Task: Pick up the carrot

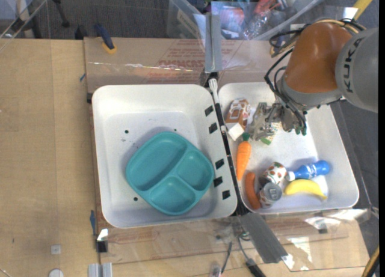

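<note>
Hovering in the right bin point(337, 149), the gripper point(274, 119) sat at about 1 o'clock from the carrot point(243, 156), near but apart; whether the pincer was apart or together could not be told, since wrist and cabling blurred it. The carrot lay upright along the bin's left wall, touching nothing of the arm.

Risks, judged: clutter. A small patterned packet point(239, 111) sat at 12 o'clock of the carrot and a red item point(251, 189) at 6, so a descent slightly off could clip either or pin the carrot against the wall. The banana point(307, 188) and blue bottle point(314, 169) were well clear. The teal plate point(170, 172) sat in the left bin point(108, 149).

Legible writing: "KUKA" on the arm point(361, 71); the packet print was unreadable.
</note>
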`<state>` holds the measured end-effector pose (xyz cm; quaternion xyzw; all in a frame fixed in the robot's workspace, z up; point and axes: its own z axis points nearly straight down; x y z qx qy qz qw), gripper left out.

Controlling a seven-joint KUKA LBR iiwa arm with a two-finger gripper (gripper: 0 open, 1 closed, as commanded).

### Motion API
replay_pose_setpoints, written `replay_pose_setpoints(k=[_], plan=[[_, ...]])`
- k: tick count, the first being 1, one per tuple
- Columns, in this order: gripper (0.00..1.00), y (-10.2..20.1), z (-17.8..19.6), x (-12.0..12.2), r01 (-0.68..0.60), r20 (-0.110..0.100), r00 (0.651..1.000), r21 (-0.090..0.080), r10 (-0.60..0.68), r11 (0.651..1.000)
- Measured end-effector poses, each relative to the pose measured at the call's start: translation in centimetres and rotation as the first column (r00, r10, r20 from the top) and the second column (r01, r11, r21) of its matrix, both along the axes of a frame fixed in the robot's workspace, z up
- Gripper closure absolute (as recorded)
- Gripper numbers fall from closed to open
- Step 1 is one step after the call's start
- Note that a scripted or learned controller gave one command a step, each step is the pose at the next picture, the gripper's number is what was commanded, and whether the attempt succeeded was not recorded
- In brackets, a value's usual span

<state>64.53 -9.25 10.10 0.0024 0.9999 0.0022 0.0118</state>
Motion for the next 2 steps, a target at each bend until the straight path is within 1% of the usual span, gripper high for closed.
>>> replay_pose_setpoints(k=[1,2], plan=[[1.0,2.36,9.72,1.38,0.103,-0.016,0.995,-0.002,-0.103,0.995],[0.0,2.33,9.65,1.35,0.104,-0.017,0.994,-0.002,-0.104,0.995]])
